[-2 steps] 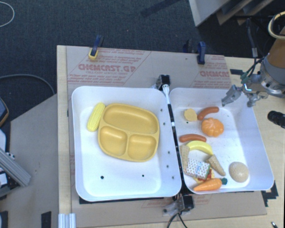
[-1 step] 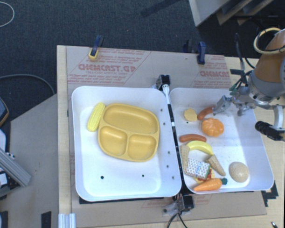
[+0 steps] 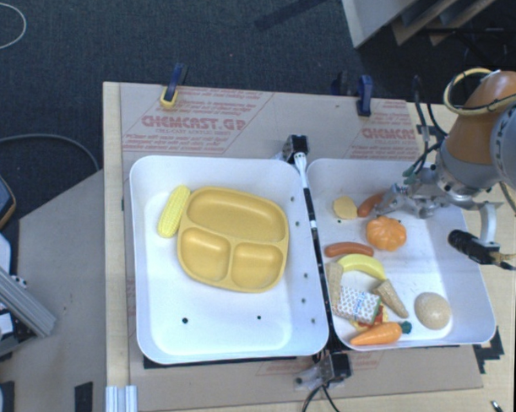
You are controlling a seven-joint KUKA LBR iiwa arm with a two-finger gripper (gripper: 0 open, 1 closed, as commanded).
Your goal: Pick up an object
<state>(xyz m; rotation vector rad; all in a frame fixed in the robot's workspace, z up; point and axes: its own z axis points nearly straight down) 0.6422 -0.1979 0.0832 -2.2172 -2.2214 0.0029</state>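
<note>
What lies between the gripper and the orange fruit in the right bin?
Nothing visible. The gripper hangs just above the orange fruit; a red sausage sits close beside it on the left, off the path.

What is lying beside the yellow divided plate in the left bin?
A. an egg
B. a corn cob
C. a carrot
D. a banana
B: the yellow corn cob lies against the left edge of the divided plate in the left bin; the banana, carrot and egg are all in the right bin.
</note>
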